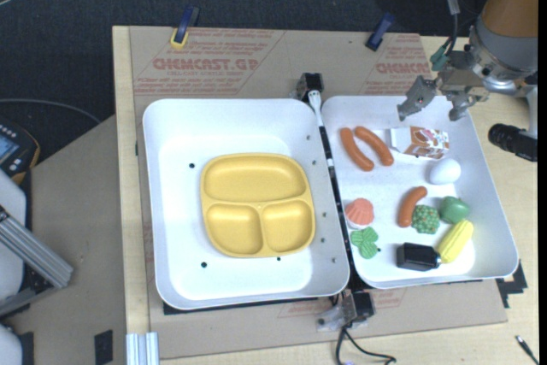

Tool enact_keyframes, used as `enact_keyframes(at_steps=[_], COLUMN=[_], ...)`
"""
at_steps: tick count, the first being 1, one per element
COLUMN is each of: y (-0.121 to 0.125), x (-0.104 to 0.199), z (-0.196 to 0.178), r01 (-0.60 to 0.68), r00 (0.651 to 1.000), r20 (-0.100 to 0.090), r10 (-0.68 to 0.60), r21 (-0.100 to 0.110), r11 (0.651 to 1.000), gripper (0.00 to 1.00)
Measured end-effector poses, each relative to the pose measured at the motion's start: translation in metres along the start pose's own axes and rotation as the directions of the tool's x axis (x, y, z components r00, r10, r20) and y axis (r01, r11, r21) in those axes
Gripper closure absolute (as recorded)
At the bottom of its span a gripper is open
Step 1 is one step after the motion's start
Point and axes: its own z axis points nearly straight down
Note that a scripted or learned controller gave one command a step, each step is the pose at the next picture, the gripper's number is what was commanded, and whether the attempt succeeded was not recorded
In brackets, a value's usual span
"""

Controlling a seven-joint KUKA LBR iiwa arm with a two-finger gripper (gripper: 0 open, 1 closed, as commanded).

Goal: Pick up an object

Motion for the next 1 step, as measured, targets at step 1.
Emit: enact_keyframes(at_steps=[1], y=[0.0019], x=[0.0004], z=[-0.0081], r01=[0.002], r00=[1.000], r20=[0.002], r10=[-0.002], r21=[-0.014], r11=[1.000], gripper=[0.00])
